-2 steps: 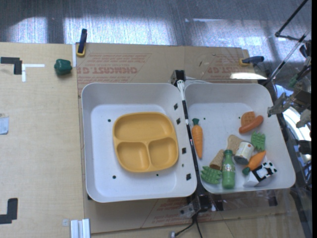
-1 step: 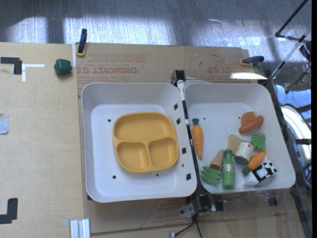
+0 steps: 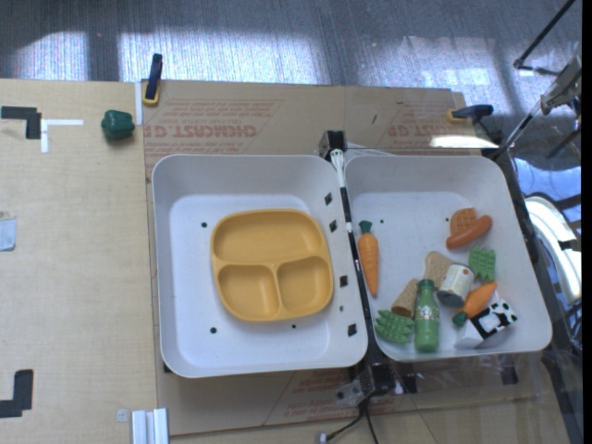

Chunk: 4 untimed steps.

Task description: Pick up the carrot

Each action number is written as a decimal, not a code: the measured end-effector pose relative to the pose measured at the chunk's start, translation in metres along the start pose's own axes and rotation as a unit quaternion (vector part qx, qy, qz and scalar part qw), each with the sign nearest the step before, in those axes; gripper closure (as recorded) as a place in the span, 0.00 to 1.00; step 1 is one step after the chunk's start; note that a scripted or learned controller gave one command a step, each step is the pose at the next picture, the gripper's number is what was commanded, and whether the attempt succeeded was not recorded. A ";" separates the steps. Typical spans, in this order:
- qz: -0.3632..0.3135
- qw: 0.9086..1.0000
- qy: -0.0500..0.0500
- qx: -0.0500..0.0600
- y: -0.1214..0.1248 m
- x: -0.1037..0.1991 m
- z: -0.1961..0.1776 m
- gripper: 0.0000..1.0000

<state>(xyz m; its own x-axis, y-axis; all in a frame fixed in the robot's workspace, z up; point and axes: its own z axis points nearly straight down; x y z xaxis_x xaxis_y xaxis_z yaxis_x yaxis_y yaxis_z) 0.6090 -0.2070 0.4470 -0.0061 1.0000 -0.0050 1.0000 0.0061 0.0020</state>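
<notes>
carrot (image 3: 368, 257) lies lengthwise at right bin's (image 3: 421, 178) left wall, apart from the clutter | tool state: you cannot tell | risk: wall may block one finger; second orange piece (image 3: 480, 298) could mislead you

Smooth plastic on matt cardboard and pale wood

Two white bins (image 3: 176, 248) of smooth, faintly glossy plastic; yellow divided plate (image 3: 272, 264) of matt plastic with a soft sheen; carrot (image 3: 369, 257) of smooth orange plastic, green top; green bottle (image 3: 425, 314) glossy, with paper-like label; small can (image 3: 454, 285) with a metallic-looking shine; brown cardboard sheet (image 3: 240, 123) matt, printed in red; bench top (image 3: 65, 276) of pale, light-grained wood, matt; dark green lump (image 3: 117, 125) smooth and slightly shiny
</notes>
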 end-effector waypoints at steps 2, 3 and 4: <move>-0.289 0.957 -0.002 -0.004 0.052 -0.015 -0.075 0.00; -0.467 0.884 -0.003 -0.006 0.052 -0.016 -0.094 0.00; -0.432 0.902 0.001 -0.001 0.041 -0.016 -0.023 0.00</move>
<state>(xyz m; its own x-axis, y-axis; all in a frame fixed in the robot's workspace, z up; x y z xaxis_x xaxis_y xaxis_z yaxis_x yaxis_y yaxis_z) 0.6503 -0.2224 0.4703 -0.7828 0.6222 -0.0043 0.6222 0.7828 0.0003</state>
